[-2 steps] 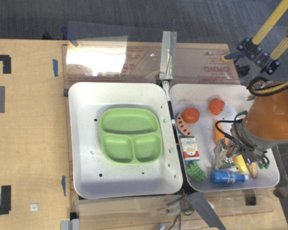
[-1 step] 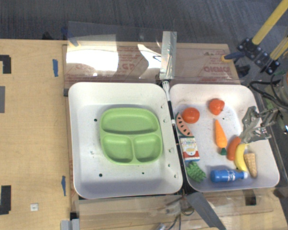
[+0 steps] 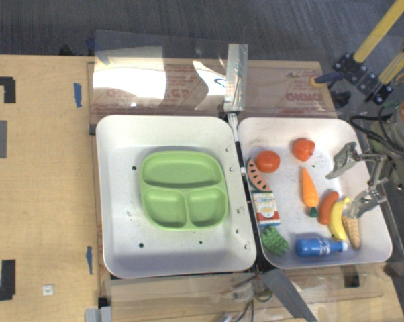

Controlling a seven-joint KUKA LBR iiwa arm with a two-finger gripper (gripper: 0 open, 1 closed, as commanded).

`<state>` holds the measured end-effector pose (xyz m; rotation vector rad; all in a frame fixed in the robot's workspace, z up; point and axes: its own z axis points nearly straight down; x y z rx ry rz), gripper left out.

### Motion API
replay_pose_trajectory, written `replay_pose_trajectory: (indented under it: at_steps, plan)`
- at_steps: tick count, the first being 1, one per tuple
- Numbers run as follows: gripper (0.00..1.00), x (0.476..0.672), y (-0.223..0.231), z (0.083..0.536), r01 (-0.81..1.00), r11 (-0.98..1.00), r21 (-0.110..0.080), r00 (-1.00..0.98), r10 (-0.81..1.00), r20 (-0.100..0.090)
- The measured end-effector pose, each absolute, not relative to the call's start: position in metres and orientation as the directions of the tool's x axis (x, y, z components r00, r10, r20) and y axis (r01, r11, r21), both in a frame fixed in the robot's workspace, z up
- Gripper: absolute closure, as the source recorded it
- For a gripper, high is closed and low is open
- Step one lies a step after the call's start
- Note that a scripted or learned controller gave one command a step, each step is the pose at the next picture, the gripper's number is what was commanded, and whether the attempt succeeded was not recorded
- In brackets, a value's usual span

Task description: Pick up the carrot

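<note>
Camera view: carrot (image 3: 309, 188) lies left of open gripper (image 3: 353, 182)

The two-finger metal gripper (image 3: 353, 180) is seen at the right side of the camera view, reaching in from the right edge. Its two silvery fingers (image 3: 343, 158) are spread well apart, one farther up the view, one nearer, with nothing held between them.

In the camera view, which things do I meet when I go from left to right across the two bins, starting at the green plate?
Green divided plate → watermelon slice → carrot → banana → gripper at the right bin's right side.
</note>
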<state>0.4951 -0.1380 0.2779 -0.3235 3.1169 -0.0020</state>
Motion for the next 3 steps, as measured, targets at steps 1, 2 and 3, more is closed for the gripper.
replay_pose_trajectory:
  at_steps: [1,2,3]
  plan:
    - [0.0,0.534,-0.132,0.161,-0.193,0.981,0.005,-0.981,-0.193,0.004]
    - [0.0,0.541,-0.118,0.097,-0.241,0.97,-0.003,-0.97,-0.241,-0.01]
    - [1.0,0.542,-0.116,0.107,-0.243,0.97,-0.002,-0.97,-0.243,-0.014]
